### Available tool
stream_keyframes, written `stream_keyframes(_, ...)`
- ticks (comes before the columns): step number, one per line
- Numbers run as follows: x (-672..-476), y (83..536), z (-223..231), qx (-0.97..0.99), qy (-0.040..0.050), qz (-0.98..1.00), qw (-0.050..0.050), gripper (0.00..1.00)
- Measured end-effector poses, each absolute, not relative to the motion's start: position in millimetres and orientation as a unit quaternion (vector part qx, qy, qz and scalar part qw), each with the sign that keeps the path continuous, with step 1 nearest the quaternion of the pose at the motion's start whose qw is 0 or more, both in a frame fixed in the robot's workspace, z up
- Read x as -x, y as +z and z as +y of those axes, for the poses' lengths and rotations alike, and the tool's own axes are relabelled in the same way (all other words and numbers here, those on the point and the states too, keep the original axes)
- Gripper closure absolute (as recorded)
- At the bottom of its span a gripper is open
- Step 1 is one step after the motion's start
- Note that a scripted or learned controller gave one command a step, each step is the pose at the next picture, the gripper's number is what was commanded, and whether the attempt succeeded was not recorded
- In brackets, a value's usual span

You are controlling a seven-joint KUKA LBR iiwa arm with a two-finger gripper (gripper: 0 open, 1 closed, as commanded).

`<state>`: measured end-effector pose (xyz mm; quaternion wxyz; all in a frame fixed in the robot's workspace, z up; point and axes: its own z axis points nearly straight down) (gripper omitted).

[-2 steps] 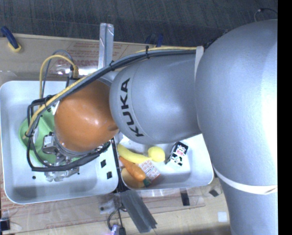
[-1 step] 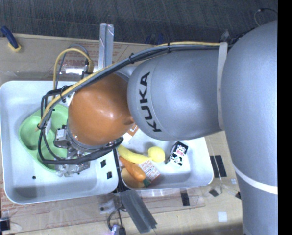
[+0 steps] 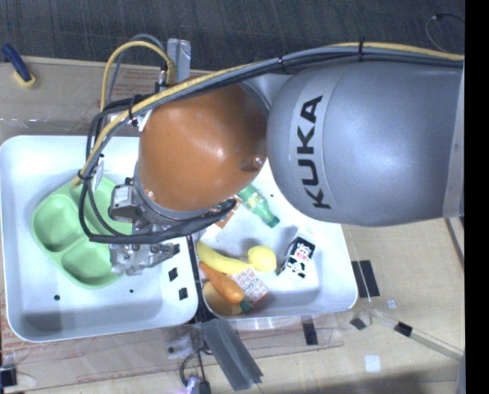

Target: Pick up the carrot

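The carrot (image 3: pixel 223 286) is orange and lies near the front left corner of the right bin (image 3: pixel 331 298), beside a yellow banana (image 3: pixel 220 260) and a small printed packet (image 3: pixel 251 282). My gripper (image 3: pixel 139 257) hangs over the left bin (image 3: pixel 31 310), just at the right edge of a green sectioned tray (image 3: pixel 64 224). It is well to the left of the carrot, across the wall between the bins. The big grey arm and its orange band hide much of both bins.
In the right bin also lie a lemon (image 3: pixel 262 258), a green bottle (image 3: pixel 261 208) and a black-and-white carton (image 3: pixel 299 258). A blue-handled tool (image 3: pixel 16 64) rests on the bench at the far left. Cables loop over the left bin's back.
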<state>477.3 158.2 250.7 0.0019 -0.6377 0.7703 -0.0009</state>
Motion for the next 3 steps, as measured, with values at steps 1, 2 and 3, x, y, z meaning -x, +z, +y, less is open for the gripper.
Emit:
stream_keyframes(1,-477.0,359,180,0.776,-0.0013,0.63,0.002,1.0)
stream_keyframes(2,-476.2,330,209,0.879,0.0009,0.477,0.0,1.0)
stream_keyframes(3,-482.1,237,172,0.99,0.0021,0.144,-0.001,1.0)
